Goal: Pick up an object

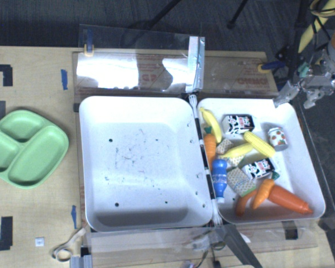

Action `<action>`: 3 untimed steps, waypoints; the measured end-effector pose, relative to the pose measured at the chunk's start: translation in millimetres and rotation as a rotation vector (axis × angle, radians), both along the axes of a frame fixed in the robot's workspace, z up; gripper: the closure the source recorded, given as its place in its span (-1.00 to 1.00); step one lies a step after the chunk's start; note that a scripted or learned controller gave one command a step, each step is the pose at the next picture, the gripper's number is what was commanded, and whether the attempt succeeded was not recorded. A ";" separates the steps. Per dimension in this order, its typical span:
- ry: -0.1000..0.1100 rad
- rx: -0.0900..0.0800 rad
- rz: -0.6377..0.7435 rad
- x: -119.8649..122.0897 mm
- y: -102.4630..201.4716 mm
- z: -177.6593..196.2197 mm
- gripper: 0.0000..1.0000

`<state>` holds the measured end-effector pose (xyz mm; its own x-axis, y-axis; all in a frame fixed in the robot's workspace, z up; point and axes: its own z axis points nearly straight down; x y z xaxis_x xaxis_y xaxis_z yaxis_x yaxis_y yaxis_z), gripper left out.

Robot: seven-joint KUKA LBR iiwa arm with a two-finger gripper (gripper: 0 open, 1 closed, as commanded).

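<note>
Up at the far right, the pincer (307, 91) hangs beyond the back right corner of the right bin (310, 166), over the counter's edge rather than over the toys. Nothing sits between its fingers, and I cannot tell whether they are spread or pressed together.

All the objects lie in the right bin: a banana (211, 124) and an orange carrot (210, 148) along its left wall, with a blue bottle (219, 177) just below them. A cow-patterned carton (238, 124) lies toward the back, a small can (277, 137) to its right, and a corn cob (259, 144) between them and a second cow carton (259, 169). A large carrot (287, 200) rests at the front. Outside the bins, a green divided plate (27, 147) sits on the counter (33, 88) at the left.
</note>
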<state>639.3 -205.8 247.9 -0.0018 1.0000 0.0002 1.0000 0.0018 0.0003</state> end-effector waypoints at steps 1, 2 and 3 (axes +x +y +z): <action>0.005 0.014 -0.085 -20.4 -5.8 -148.6 -1.00; -0.002 0.004 -0.087 -19.6 -11.1 -135.8 1.00; 0.001 0.001 -0.141 -41.9 46.1 -70.4 1.00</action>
<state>597.4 -159.7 177.5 0.1384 0.9904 0.0009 0.9904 -0.1384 -0.0009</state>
